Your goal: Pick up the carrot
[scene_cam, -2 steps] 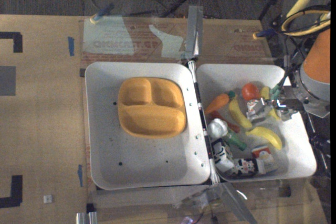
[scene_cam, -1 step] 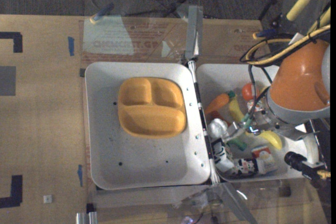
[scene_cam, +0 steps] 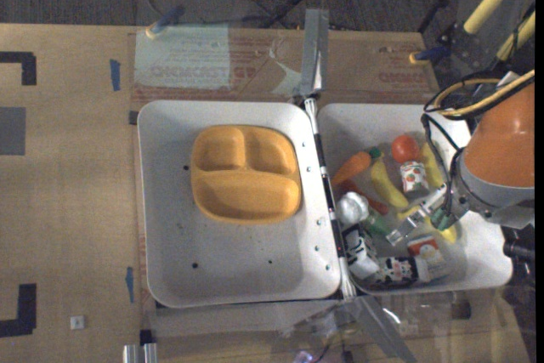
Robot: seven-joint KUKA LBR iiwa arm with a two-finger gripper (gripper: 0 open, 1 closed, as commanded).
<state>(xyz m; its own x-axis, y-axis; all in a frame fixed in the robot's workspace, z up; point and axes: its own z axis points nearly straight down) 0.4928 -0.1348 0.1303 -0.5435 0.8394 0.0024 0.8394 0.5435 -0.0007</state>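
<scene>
The carrot (scene_cam: pixel 355 167), orange with a green tip, lies slantwise in the right bin (scene_cam: pixel 484 259) near its left wall. My gripper (scene_cam: pixel 422 215) hangs over the middle of that bin, to the right of the carrot and below it, a short way apart from it. It is open, with its fingers (scene_cam: pixel 410 226) spread over the toy pile and no object seen between them. The arm's orange band (scene_cam: pixel 510 144) covers the bin's right side.
Around the carrot lie a yellow banana (scene_cam: pixel 388 184), a red tomato (scene_cam: pixel 405 148), a small strawberry carton (scene_cam: pixel 413 175), a white bottle (scene_cam: pixel 353 206) and a cow-patterned carton (scene_cam: pixel 395 269). The left bin (scene_cam: pixel 166 208) holds a yellow-orange divided plate (scene_cam: pixel 246 173).
</scene>
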